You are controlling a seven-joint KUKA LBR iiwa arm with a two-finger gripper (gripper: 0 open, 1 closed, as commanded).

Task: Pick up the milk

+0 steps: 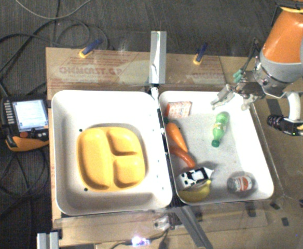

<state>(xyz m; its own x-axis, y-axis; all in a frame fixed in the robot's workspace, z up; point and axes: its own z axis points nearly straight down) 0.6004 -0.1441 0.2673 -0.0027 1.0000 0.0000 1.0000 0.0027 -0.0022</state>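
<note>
The milk (196, 176), a small carton with a black-and-white cow pattern, lies on its side near the front edge of the right bin (263, 154), toward that bin's left part. It rests against a yellow banana (197, 192) that curves just below it at the front wall. Touching the carton's upper left is an orange carrot (177, 141), which runs slantwise up toward the divider between the two bins. Above the carrot, near the back left corner of the same bin, sits a small reddish-and-white box (179, 109). A green bottle (219, 128) lies near the middle of the bin, well apart from the milk, its cap end pointing toward the front. In the front right corner a short can (240, 182) with a red label lies on its side, near the milk but not touching it. The pincer (235, 94) hangs over the back right part of this bin, just above the green bottle, its fingers spread wide with nothing between them; the grey and orange arm (284, 40) behind it reaches in from the right. The left bin (63, 139) holds a yellow divided tray (111, 156) lying in its middle. Both bins stand on a brown surface (99, 71), with a handheld screen device (24, 115) lying off to the left on the floor.
</note>
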